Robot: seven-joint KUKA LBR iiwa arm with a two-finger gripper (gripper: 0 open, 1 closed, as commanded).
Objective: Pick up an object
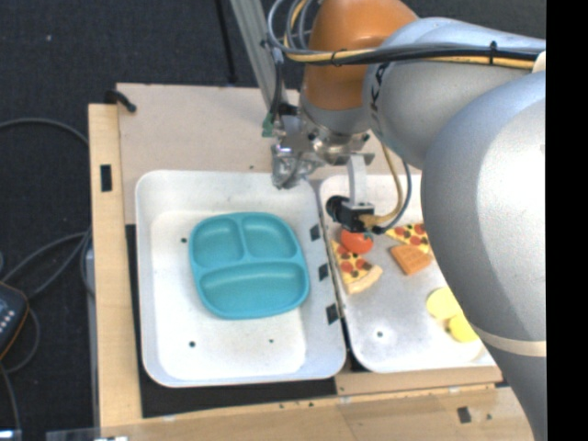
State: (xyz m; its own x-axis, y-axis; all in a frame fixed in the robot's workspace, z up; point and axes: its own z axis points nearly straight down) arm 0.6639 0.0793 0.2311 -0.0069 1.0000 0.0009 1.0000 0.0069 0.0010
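Observation:
My gripper [292,169] hangs over the back right corner of the left bin [165,338], close to the divide between the two bins. Nothing shows between or under it. In the right bin [395,343] lie a toy pizza slice [358,270], a red rounded piece [355,243] just behind it, a second pizza slice [410,234], an orange wedge [412,260] and a yellow piece [449,313]. All of these sit to the right of and nearer than the gripper. The big grey arm covers the right part of that bin.
A teal divided plate [249,265] lies flat in the middle of the left bin. A slanted metal rail [253,35] rises behind the gripper. White bin floor shows in front of the plate and at the right bin's front.

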